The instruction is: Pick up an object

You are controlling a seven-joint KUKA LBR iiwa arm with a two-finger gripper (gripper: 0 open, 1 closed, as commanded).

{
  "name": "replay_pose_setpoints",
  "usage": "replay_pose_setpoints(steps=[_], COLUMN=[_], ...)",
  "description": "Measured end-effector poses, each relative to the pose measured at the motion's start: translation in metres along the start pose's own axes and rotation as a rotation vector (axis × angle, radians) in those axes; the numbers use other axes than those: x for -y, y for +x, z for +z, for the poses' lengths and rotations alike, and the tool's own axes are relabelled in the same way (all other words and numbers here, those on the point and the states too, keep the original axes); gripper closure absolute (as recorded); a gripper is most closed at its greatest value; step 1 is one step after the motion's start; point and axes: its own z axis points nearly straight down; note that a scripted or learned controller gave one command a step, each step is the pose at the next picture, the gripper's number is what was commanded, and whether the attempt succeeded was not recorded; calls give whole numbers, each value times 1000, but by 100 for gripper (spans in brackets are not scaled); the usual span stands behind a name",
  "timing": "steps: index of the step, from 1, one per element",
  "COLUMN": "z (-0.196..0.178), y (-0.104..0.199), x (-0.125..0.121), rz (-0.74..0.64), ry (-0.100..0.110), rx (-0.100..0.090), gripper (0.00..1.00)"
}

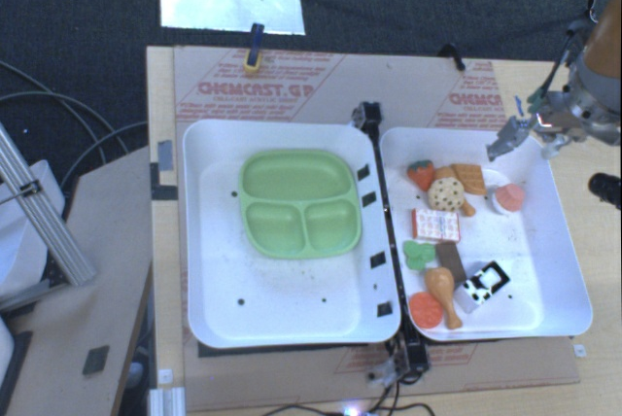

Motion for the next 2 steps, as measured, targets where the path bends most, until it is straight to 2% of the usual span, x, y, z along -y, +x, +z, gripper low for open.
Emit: replay_pose_setpoints(steps=[1,2], z=[120,159], y=[-7,87], x=[13,5], rz=[3,-8], ry=[8,2], rx=[-2,-4], gripper=[0,0])
